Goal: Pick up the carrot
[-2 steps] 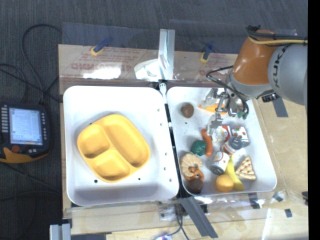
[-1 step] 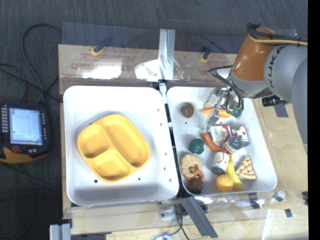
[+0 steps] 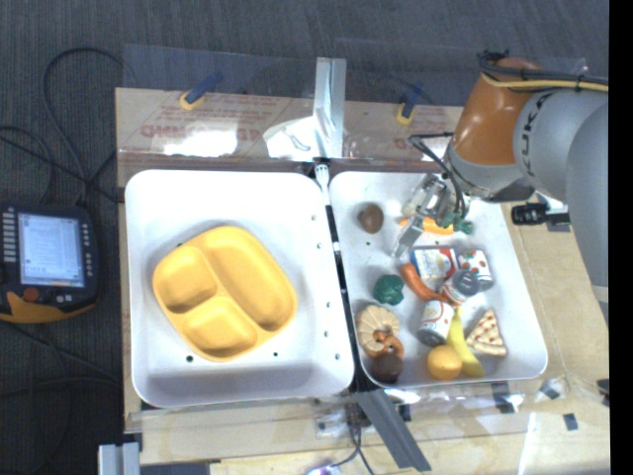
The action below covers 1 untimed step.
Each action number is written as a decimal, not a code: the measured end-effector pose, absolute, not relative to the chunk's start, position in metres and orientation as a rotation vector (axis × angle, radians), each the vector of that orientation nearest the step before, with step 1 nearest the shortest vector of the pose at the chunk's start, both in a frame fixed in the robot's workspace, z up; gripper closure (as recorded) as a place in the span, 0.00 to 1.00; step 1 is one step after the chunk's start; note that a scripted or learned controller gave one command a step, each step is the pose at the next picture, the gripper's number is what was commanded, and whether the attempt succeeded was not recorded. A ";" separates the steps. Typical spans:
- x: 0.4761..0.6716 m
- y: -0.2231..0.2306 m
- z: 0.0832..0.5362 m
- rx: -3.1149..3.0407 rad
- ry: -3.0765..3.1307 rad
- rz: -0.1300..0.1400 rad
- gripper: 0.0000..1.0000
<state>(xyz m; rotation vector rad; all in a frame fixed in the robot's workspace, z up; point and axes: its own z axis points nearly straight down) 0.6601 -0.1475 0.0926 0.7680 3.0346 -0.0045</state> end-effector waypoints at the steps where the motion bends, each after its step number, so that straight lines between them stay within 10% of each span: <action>1: 0.648 -0.104 0.091 0.835 3.013 0.002 0.00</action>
